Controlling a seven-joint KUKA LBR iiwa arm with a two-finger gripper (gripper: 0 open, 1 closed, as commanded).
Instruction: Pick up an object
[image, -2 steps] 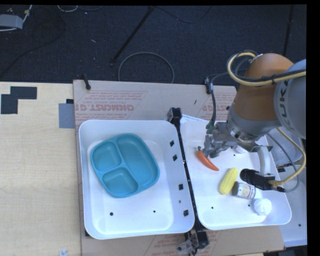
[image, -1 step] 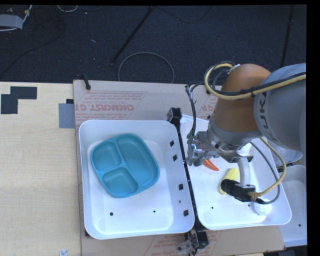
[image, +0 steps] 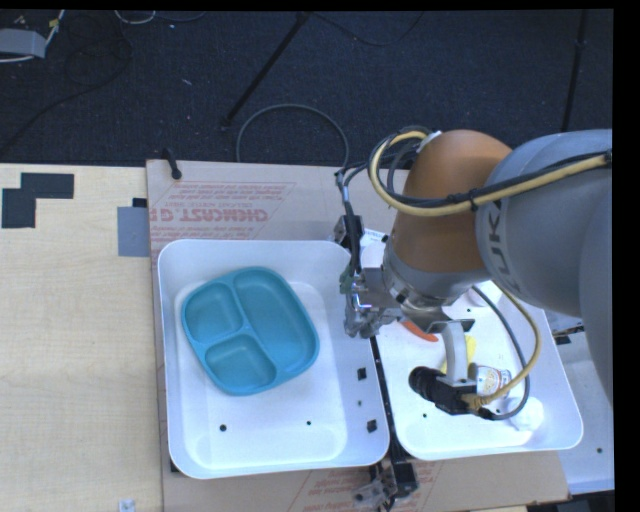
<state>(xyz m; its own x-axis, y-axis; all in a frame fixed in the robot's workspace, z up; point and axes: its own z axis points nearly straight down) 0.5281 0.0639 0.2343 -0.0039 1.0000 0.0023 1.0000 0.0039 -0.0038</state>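
A blue divided plate (image: 248, 328) lies flat in the left white bin (image: 255, 440), towards its upper left. My gripper (image: 358, 316) hangs low over the ridge between the two bins, just right of the plate's edge and apart from it. Nothing shows between it and the bin. A small orange piece (image: 424, 332) lies in the right bin (image: 560, 425), partly under the wrist. A pale lump (image: 526, 414) rests near that bin's lower right corner.
The grey arm with its orange band (image: 450, 215) covers most of the right bin's upper half. Flattened cardboard (image: 215, 205) lies under both bins. A wooden bench top (image: 70, 350) stretches to the left.
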